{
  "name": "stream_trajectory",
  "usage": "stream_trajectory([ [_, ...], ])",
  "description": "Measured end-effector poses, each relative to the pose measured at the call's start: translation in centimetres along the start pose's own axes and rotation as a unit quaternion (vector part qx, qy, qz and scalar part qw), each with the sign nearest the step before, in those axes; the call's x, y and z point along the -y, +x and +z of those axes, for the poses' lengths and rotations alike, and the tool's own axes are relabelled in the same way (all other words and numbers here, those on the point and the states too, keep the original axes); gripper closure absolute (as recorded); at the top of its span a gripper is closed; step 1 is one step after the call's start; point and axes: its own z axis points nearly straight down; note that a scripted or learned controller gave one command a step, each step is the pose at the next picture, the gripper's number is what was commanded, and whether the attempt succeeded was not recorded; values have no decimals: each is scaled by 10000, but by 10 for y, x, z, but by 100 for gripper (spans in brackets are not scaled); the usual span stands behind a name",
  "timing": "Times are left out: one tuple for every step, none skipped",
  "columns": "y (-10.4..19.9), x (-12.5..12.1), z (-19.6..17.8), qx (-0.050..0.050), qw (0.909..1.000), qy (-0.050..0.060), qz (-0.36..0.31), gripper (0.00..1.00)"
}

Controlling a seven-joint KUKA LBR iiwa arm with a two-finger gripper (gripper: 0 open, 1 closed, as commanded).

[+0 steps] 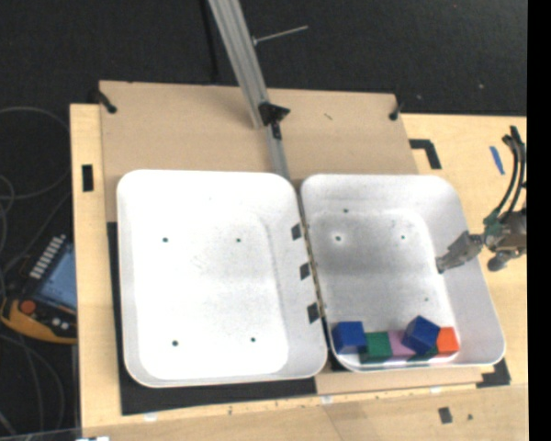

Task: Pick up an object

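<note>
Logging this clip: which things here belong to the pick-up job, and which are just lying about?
Job:
gripper
blue block
green block
pink block
dark blue block
orange block
right bin

Lying about:
left bin
handheld controller
cables
metal rail

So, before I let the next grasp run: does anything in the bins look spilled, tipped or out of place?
Nothing spilled. The blocks, two blue, green, pink and orange, are all crowded along the right bin's near wall, which may be awkward for the claw at the bin's right rim.
</note>
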Motion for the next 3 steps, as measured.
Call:
stream_trajectory([
  [38,-2,-44,-21,10000,-8,-56,0],
  [35,-10,99,-32,10000,65,-19,0],
  [45,-1,34,-19,10000,-7,-39,0],
])
